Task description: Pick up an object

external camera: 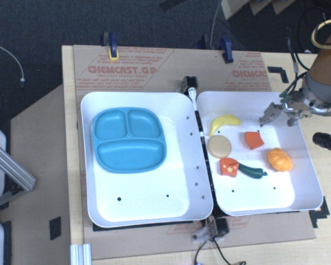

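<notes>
Tool (pixel 279 115) over right bin (pixel 303 195) with 6 toys; 1 blue tray (pixel 129 139).

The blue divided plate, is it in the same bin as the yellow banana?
No, the blue divided plate lies in the left white bin, the yellow banana in the right white bin.

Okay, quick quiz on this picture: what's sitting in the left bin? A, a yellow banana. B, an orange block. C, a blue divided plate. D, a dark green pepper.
C: the blue divided plate lies alone in the left bin, while the banana, orange block and green pepper all lie in the right bin.
</notes>
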Motion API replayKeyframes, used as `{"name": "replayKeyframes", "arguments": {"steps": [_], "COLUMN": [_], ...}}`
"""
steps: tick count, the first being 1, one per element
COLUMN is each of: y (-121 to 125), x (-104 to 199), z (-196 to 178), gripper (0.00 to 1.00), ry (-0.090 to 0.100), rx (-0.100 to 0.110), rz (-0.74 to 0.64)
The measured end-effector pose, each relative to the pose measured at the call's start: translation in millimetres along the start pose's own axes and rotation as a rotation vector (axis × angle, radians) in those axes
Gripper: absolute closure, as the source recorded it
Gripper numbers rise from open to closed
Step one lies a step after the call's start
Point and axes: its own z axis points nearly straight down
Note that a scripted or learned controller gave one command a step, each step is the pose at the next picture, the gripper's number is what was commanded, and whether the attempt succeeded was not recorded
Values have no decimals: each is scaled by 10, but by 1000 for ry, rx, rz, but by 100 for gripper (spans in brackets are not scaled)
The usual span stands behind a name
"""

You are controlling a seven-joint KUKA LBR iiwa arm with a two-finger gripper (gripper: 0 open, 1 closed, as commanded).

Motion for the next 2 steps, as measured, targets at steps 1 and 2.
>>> {"name": "replayKeyframes", "arguments": {"steps": [1,2], "y": [2,13], "x": [18,8], "z": [526,388], "gripper": [0,100], "ry": [3,-1], "rx": [1,-5], "rz": [0,-1]}}
